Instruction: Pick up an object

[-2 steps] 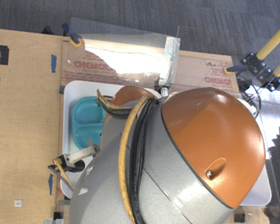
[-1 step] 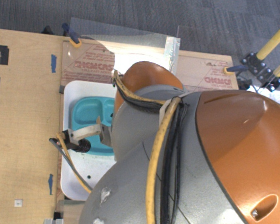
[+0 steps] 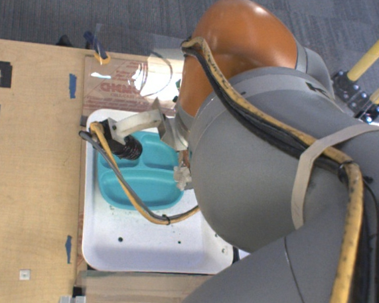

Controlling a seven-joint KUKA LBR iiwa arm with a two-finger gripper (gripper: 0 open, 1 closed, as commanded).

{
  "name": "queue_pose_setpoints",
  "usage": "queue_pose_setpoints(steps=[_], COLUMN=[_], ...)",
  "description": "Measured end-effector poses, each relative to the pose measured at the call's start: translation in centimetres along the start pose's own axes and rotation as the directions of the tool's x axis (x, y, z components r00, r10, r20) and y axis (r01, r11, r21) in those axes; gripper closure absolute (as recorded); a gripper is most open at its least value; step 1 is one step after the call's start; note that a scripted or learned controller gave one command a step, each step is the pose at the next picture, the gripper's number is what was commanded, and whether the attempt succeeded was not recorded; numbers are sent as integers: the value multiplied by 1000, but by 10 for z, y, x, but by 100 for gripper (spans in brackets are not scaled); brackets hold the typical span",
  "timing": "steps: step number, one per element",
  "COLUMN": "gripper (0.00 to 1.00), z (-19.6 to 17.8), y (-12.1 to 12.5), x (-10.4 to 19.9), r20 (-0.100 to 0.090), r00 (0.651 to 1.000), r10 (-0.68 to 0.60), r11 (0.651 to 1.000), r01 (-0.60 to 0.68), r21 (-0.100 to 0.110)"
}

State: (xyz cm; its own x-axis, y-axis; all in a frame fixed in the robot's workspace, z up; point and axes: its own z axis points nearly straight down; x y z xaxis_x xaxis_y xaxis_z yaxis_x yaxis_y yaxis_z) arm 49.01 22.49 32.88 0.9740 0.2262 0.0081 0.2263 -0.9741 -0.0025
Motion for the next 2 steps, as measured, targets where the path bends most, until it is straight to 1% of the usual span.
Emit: queue_pose_setpoints(steps=[1,2], gripper=[100,100], z=[86,132], y=[-2,-2], x=[-12,-13], r20=[15,12], r00=[970,1000], r10=[-243,28], r11=[970,1000], r01=[243,-28], r21=[0,-4])
